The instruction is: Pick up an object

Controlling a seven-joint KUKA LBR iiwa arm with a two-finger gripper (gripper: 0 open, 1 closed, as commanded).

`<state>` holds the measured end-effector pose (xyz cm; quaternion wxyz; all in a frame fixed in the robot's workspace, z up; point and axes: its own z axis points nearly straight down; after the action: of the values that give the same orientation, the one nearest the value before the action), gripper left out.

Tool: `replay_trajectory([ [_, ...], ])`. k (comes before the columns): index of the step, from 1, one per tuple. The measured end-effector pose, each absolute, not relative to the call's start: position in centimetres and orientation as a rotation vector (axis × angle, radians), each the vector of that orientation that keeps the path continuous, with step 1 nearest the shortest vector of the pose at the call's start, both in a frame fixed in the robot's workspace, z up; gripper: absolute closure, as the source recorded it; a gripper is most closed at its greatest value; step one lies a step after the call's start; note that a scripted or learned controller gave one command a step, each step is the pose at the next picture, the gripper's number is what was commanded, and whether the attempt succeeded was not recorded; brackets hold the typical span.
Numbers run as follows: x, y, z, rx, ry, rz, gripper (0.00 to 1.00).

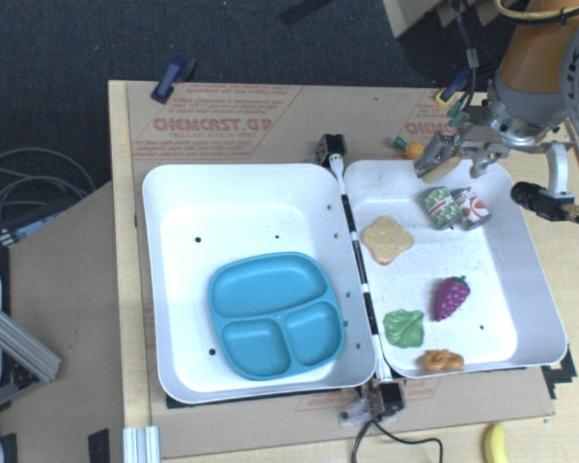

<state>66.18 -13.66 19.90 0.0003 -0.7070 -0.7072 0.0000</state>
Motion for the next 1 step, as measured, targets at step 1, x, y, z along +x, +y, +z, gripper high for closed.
replay_trajectory([
  [1,63.38,-13.64,10.82,-2.232,-2.234,-0.013,0.00],
])
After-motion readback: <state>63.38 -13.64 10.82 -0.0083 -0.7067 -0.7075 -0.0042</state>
